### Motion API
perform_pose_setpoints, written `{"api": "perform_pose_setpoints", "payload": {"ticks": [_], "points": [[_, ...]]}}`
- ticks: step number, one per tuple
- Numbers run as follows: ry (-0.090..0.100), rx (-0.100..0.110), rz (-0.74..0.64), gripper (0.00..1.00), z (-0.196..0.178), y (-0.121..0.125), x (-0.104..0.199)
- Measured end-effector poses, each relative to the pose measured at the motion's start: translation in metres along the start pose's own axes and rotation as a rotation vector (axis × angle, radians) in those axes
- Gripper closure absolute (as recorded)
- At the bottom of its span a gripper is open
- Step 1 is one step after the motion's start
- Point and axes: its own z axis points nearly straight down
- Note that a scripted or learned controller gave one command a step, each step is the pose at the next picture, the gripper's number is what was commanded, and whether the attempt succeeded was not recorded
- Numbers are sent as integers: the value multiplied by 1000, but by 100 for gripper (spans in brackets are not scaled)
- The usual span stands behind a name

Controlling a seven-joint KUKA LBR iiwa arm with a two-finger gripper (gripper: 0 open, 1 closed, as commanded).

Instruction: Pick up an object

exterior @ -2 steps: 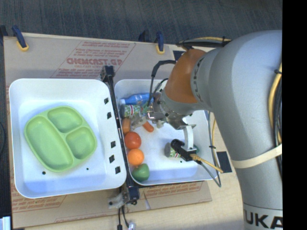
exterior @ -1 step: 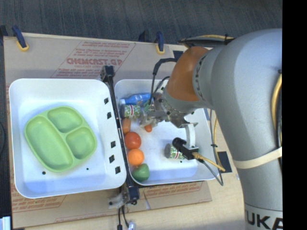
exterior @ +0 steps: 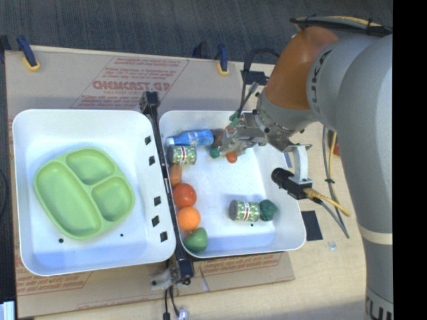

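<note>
Hovering over upper part of right white bin (exterior: 287, 229), hand (exterior: 235, 141) low among clutter, nothing visibly lifted.

Small orange ball (exterior: 231, 157) sits just below the hand, small dark-green piece (exterior: 215, 153) just to its left; blue plastic bottle (exterior: 192, 138) lies further left, long axis roughly left-right across the frame. Can't tell hand opening, blocked by the wrist. Likely target is the orange ball: near-straight descent, slight shift toward frame bottom. Labelled can (exterior: 245, 211) at lower right is well apart. Green divided plate (exterior: 83, 191) in left bin.
</note>
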Motion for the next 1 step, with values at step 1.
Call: {"api": "perform_pose_setpoints", "payload": {"ticks": [1], "points": [[0,1,1,100,-63,-58,8]]}}
